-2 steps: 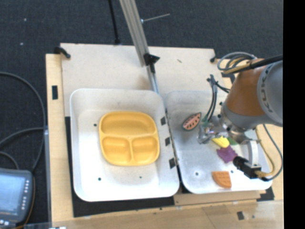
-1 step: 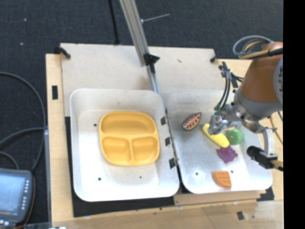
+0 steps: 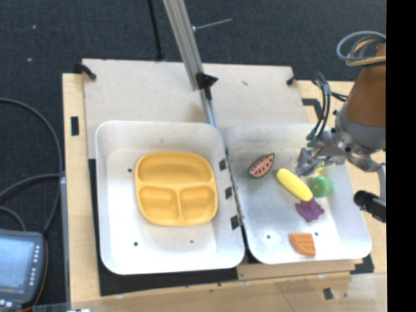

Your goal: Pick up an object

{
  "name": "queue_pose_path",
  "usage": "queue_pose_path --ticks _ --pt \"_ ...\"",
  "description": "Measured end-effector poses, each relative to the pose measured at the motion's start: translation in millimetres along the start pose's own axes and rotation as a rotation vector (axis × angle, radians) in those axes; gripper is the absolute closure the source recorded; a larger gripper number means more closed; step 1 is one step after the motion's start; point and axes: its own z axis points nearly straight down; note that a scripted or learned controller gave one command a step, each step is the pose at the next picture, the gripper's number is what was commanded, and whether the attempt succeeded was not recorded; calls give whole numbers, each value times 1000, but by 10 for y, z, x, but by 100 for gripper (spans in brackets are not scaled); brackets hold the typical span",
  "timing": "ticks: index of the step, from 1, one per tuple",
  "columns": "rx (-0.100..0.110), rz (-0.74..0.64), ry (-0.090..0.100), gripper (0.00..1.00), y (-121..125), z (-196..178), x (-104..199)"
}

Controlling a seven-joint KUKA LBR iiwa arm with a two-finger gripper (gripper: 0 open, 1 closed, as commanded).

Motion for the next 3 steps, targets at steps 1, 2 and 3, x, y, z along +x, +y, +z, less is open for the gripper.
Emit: queue_pose_path --ticks 1,2,3 --pt "6 -4 2 100 198 48 470" --pt "8 -3 2 100 226 125 903" --pt "7 -5 4 100 315 48 1412"
